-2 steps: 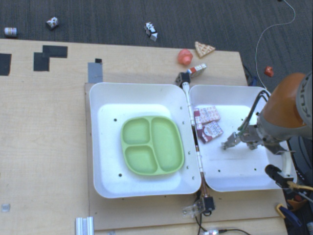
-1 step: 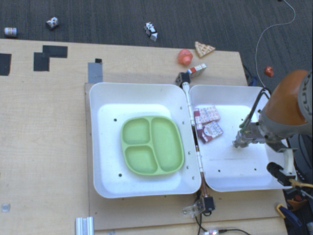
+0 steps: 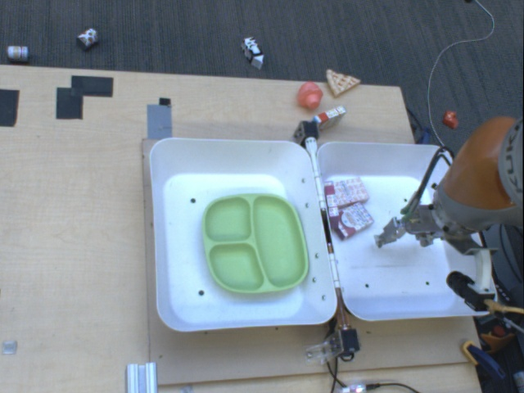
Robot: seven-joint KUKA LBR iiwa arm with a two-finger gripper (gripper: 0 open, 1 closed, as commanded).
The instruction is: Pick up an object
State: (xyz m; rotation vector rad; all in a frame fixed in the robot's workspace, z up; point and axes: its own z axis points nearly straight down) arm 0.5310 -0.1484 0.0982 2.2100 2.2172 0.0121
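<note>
Finger spread on the gripper cannot be told at this size. Just left of it lie two patterned pink-and-white packets, touching, in the right bin.

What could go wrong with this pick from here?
The gripper sits beside the red-and-white packets, not over them, so closing now would likely grab nothing. The packets lie against the right bin's left wall, leaving little room on that side. Two packets overlap, so one may drag the other.
</note>
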